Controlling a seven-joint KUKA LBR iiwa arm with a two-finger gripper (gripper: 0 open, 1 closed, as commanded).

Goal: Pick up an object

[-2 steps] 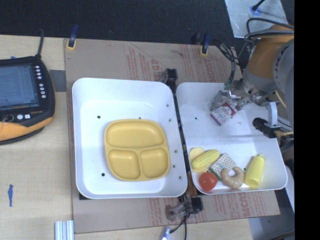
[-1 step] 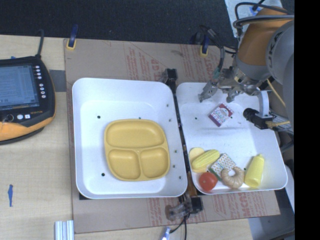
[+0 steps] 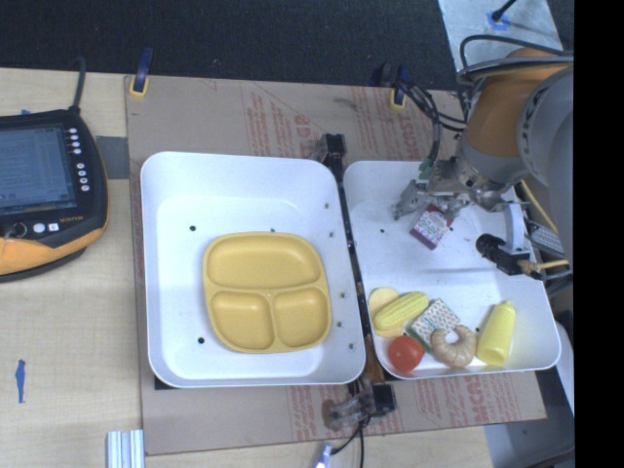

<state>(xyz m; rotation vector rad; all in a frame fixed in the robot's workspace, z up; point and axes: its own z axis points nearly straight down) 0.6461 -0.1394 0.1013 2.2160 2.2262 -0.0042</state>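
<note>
Gripper (image 3: 427, 207) sits over the far end of the right bin (image 3: 390, 261), just above one small maroon-and-white packet (image 3: 430, 229) - touching or clamped, can't tell, nor how wide the claw is. Packet sits diagonal to the bin walls. Near end of the same bin: one corn cob (image 3: 401, 310), one tomato (image 3: 406, 355), one yellow bottle (image 3: 495, 332). Left bin (image 3: 175, 261) - one yellow divided plate (image 3: 267, 291).

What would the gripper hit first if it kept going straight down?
Probably the small red-and-white packet, which sits just under the gripper in the right bin; how high the gripper hangs above it is unclear from this slanted view.
</note>
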